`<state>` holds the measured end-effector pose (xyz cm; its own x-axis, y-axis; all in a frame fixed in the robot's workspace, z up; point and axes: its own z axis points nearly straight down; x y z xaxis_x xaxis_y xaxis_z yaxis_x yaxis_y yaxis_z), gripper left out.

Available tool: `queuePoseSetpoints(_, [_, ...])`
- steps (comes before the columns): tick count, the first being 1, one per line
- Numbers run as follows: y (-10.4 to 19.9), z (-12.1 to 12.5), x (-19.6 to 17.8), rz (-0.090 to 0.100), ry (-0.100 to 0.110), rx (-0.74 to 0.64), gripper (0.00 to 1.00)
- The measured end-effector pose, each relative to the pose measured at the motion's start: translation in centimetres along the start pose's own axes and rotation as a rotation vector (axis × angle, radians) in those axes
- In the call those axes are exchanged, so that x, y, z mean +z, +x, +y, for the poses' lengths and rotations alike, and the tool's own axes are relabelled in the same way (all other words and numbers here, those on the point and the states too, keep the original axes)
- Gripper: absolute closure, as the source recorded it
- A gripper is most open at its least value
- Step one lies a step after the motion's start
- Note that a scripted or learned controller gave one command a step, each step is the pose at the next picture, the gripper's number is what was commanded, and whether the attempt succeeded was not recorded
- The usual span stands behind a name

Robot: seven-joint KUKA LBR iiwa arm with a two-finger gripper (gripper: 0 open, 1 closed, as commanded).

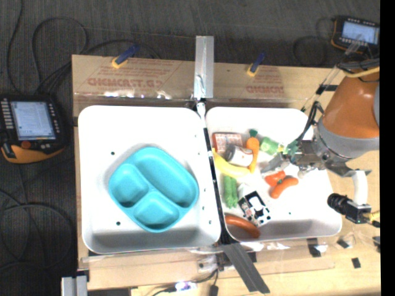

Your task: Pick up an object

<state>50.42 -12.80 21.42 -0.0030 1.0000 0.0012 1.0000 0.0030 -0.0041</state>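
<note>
The gripper (pixel 285 161) reaches low into the right bin (pixel 308 221), its state impossible to tell, beside a carrot (pixel 282 185) amid crowded toy food (pixel 237 156); by judgement, neighbours could deflect a grasp.

A: Arm (pixel 353 119) body check. What's the finish?

B: Wide orange band, rounded, glossy, sitting over a grey collar. Grey section below it is smooth and curved, matte.

A: Wrist end?

B: Darker hardware: a blocky grey-black metal assembly, mixed flat plates and small fittings. Detail is too blurred to pick out screws.

A: Cabling?

B: Thin black cables loop along the upper side by the orange band. A white bracket-like piece hangs off the lower side, with a black cylindrical part next to it.

A: Markings?

B: None legible. No labels I can read on the orange or grey shells.
</note>
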Motion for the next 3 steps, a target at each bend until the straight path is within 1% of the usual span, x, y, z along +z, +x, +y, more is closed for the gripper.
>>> queuePoseSetpoints(1, [-6.6,3.1,12.5,-0.004,-0.015,-0.09,0.0])
queuePoseSetpoints(2, [-6.5,3.2,11.3,-0.005,-0.02,-0.09,1.0])
queuePoseSetpoints(3, [-2.0,5.1,0.4,-0.002,-0.003,-0.456,1.0])
